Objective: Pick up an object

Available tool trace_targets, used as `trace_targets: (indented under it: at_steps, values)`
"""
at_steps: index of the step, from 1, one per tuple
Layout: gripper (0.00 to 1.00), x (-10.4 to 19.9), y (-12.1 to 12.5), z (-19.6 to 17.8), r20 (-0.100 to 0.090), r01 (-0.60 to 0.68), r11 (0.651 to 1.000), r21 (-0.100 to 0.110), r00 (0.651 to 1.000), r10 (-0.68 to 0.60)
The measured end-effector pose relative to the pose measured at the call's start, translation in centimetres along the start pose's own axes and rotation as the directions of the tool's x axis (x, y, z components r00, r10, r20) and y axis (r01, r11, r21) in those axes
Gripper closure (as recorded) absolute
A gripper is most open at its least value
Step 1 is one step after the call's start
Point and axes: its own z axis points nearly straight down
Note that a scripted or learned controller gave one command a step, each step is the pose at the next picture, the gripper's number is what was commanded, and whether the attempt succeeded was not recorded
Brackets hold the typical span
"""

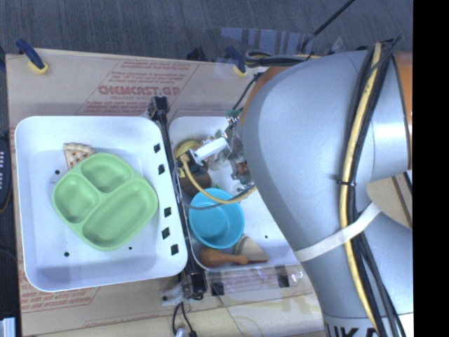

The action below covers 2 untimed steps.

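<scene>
Camera view: looks down on two white bins side by side.
Left bin: holds a green divided plate; a tan wedge peeks out at its 11 o'clock.
Right bin: holds a blue bowl, a yellow object and a brown wooden piece.
Arm: covers the right bin's right half.
Gripper: low over the clutter; grip state cannot be told.
Key relation: blue bowl lies at 6 o'clock from the gripper, yellow object at 9 o'clock, just beside it.

Green plate, blue bowl
</scene>
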Motion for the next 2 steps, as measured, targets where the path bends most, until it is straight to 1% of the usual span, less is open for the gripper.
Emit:
trace_targets:
  at_steps: [1, 2]
  values:
    - [0.00, -6.8, -0.3, 0.1, 0.004, 0.092, 0.996, -0.004, 0.996, -0.092]
    - [0.00, -2.1, -0.3, 0.0, -0.001, 0.022, 1.000, -0.001, 1.000, -0.022]
